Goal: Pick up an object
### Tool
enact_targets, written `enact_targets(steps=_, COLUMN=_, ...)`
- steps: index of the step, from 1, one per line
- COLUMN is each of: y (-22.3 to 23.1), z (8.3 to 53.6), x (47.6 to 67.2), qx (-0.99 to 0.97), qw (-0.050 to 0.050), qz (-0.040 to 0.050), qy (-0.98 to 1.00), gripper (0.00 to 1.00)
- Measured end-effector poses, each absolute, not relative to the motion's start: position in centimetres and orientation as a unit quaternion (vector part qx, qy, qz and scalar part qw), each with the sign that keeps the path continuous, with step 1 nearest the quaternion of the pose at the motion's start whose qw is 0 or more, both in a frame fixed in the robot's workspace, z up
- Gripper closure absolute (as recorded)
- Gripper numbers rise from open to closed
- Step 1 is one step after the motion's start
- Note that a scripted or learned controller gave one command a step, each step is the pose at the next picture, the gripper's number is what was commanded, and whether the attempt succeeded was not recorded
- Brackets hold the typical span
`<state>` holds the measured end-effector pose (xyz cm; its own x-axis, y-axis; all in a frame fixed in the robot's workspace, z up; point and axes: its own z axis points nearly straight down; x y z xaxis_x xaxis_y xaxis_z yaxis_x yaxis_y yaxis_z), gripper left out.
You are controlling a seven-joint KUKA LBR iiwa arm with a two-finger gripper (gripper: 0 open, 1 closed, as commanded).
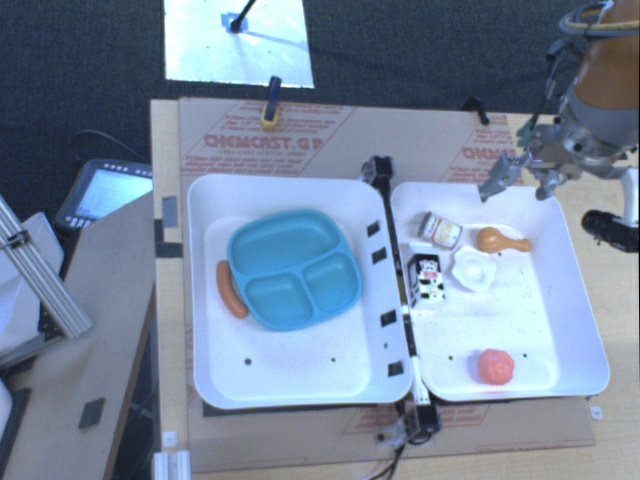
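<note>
- cardboard sheet (300, 133) under both bins, red print
- yellow clamp (271, 113) at its 12 o'clock edge
- tablet (100, 196) at 9 o'clock
- metal plate (237, 28) at 12 o'clock

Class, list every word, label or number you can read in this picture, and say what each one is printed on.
"CHEMCAST GP", red print, repeated on the brown protective sheet under the two white bins; clearest behind the left bin, partly cut off at the far right.
Small round jar's label in the right bin: too small to read.
Black-and-white patterned carton: too blurred to read.
Grey tablet screen at the left: not legible.
</note>
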<state>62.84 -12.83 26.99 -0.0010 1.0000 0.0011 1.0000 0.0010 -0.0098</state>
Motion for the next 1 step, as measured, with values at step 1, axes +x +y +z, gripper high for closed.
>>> enact_targets(steps=1, y=-12.78, z=27.71, x=63.01, qx=-0.706, qw=-0.001, qz=-0.0004, qy=-0.708, gripper=0.00)
